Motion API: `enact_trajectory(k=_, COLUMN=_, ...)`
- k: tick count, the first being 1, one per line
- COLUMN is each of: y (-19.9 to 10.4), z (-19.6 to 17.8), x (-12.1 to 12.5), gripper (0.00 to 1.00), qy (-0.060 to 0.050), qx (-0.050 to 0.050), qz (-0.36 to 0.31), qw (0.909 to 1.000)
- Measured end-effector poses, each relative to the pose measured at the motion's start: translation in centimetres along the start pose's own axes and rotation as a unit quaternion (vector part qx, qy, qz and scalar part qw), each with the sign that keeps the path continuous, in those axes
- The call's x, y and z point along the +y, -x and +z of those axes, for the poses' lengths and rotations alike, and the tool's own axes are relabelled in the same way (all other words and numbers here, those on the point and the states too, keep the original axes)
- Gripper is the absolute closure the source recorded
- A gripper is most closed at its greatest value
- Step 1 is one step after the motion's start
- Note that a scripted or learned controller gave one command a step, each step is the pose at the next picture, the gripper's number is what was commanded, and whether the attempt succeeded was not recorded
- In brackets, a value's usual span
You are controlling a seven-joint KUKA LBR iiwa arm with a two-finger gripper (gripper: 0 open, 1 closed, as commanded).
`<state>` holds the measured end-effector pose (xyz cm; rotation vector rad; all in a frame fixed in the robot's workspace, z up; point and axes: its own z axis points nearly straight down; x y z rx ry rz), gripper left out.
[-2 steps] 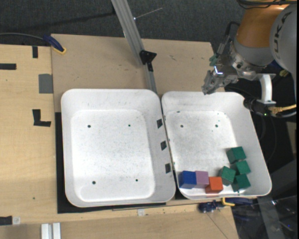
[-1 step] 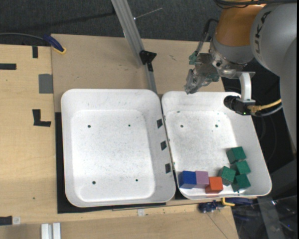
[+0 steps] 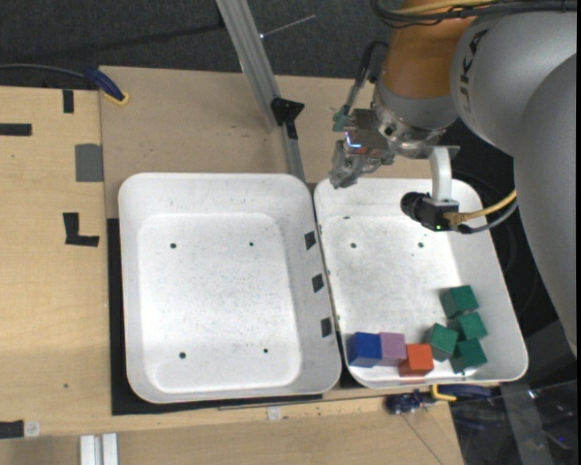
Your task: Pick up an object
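**Nothing picked up yet; the blocks lie untouched in the near corner**

The gripper (image 3: 347,172) hangs over the far left corner of the right bin (image 3: 387,250), close to the rim it shares with the left bin (image 3: 213,279). At this angle its tips blur together against the bench, so whether they are spread or pressed together cannot be told; nothing is seen between them.

All the things to pick lie at the near end of the right bin, well apart from the gripper. A blue block (image 3: 365,348), a purple block (image 3: 392,346) and an orange block (image 3: 418,358) sit in a row along the near wall, touching or nearly so. A cluster of green blocks (image 3: 462,327) is bunched at the near right corner.

By my reading the task is at its start: the reach, descent, grasp and lift all remain.
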<state>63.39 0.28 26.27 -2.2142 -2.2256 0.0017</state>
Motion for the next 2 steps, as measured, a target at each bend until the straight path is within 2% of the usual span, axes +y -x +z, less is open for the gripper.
enact_trajectory(k=2, y=-9.6, z=3.0, x=-0.1, gripper=1.0, qy=-0.001, qx=0.0, qz=-0.001, qw=1.0)
